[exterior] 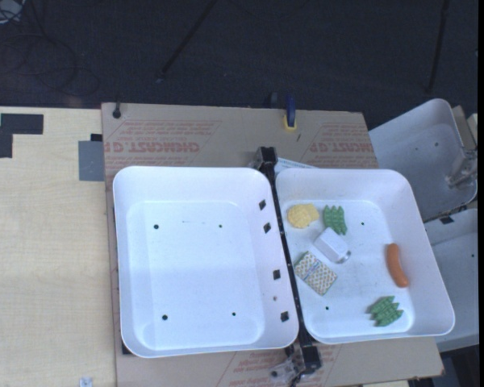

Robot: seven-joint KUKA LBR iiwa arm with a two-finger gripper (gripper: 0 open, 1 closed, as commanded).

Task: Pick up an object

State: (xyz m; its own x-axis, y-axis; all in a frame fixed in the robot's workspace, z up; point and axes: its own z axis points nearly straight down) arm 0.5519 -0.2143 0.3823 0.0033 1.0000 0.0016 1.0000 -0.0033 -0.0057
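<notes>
Gripper: the gripper seems to be the pale metal part at the far right, outside the bins and well apart from every object; whether it is released or clenched I cannot tell, and nothing shows in its grasp.
Right bin: the right bin holds all six loose things.
Back of the bin: a yellow round piece lies just beside a green leafy piece.
Middle: a white block touches or nearly touches a checkered pad lying on its near side.
Right side: an orange sausage shape lies alone, well apart from the rest.
Near corner: a second green piece lies close to the bin wall.
Left bin: the left bin sits alongside on the counter.
Done: by my reading, nothing; no object is lifted or touched.
Left: the whole job, meaning choosing an object, reaching in over the right bin, closing on it and raising it.
Likely easiest target: the orange sausage shape, since it has free space around it.
</notes>
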